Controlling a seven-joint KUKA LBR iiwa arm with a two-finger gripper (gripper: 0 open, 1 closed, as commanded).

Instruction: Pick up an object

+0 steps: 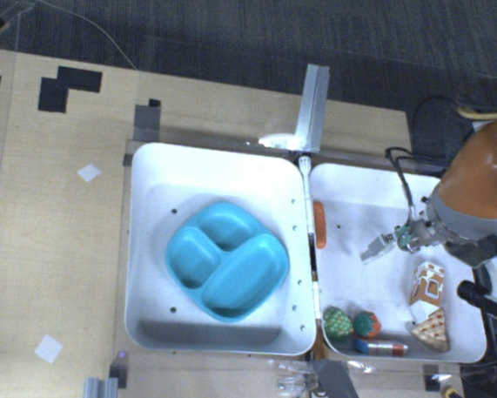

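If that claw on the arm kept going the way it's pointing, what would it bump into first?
Probably bare floor of the right bin. The gripper points left and downward; farther along that line lies the orange carrot-like piece by the dividing wall, but depth is unclear.

Two bins sat side by side on the bench [43, 244]. The left bin [159, 176] held a plate with three parts [227, 260], lying in the middle. The right bin [354, 195] held more things. A long thin thing [319, 224] lay along its left wall. Near the front wall, two small round things [337, 321] [366, 323] lay side by side, touching, with a pen-like thing [381, 346] just in front of them. Toward the right wall lay a little house shape [428, 284], and a wedge shape [431, 329] lay just in front of it. The gripper [382, 246] hung over the middle of the right bin, left of the house shape.
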